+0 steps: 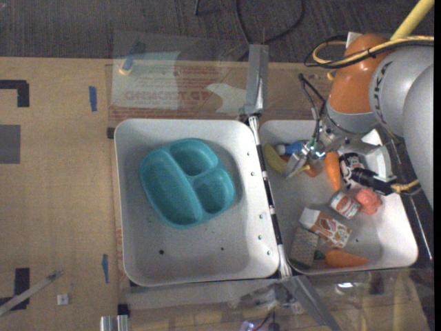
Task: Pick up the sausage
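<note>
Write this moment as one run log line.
gripper: low in right bin, among toys | hold: none seen | teal tray: left bin

Grey arm with orange band reaching in from the right

The grey KUKA arm [406,88] bends down from the upper right, its orange band [355,78] above the wrist. The small metal two-finger hand [301,164] points down and leftward, its tips slightly apart, nothing seen between them.
</note>
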Tool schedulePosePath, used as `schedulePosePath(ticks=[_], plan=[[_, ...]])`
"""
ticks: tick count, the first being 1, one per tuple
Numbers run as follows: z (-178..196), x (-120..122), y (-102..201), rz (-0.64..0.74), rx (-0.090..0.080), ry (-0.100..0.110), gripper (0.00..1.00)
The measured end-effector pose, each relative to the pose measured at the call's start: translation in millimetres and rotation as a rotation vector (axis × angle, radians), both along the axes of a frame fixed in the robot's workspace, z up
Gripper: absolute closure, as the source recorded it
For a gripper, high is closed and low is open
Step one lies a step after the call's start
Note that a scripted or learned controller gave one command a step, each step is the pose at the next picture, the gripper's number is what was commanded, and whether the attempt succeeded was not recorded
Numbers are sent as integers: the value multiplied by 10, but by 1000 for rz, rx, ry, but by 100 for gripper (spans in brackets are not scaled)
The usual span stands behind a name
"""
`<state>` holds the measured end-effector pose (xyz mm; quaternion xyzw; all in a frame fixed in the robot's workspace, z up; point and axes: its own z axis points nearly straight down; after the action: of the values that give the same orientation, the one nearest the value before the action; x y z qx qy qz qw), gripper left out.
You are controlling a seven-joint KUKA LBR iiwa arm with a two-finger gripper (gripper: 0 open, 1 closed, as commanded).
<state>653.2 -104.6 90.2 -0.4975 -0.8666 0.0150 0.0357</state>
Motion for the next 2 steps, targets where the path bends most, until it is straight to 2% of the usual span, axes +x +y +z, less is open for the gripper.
schedulePosePath(ticks=[1,2], plan=[[92,40,-66,2,-18,-30,100],[127,-11,-549,193,0,-68,100]])
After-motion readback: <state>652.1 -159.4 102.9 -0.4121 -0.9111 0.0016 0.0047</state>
